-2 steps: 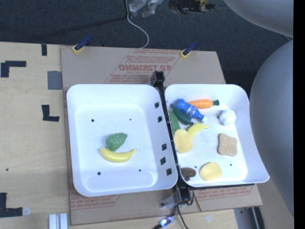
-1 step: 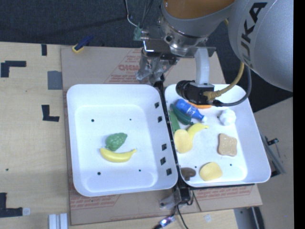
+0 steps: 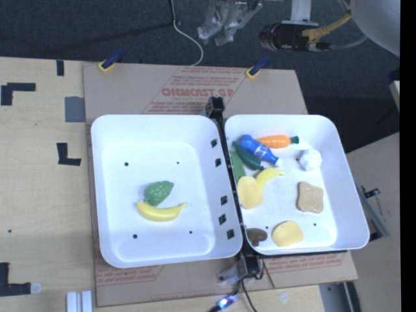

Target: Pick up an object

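Above the bins' far edge hangs the end effector (image 3: pixel 223 19), grip state unclear.

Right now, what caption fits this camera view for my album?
Gripper hovering above two white bins, banana left, carrot right.

Gripper (image 3: pixel 221 28) showing blurred near top edge; finger state not readable. Arm (image 3: pixel 383 8) running off top and right edges. Green object (image 3: pixel 238 168) lying partly hidden under blue bottle (image 3: pixel 255 149) and yellow pear-shaped object (image 3: pixel 249 192); identity unclear. Brown object (image 3: pixel 256 235) sitting at right bin's (image 3: pixel 338 138) front-left corner, too small to identify.
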Action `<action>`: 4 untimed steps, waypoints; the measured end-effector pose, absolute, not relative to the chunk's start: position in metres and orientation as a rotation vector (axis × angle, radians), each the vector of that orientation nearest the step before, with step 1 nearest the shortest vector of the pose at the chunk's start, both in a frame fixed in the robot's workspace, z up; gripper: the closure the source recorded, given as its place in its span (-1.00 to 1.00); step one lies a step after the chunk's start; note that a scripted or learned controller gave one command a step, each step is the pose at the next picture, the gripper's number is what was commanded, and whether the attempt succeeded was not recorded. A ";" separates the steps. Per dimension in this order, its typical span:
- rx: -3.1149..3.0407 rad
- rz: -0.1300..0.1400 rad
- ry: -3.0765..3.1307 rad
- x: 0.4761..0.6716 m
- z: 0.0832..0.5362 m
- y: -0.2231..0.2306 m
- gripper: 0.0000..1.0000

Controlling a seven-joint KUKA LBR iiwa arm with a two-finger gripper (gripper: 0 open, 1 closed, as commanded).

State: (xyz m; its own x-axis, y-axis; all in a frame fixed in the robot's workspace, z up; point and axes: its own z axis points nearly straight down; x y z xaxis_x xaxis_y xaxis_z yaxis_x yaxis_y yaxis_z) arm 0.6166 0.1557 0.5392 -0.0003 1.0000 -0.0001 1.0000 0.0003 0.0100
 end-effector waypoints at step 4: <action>2.222 -0.027 2.237 0.560 0.417 0.187 1.00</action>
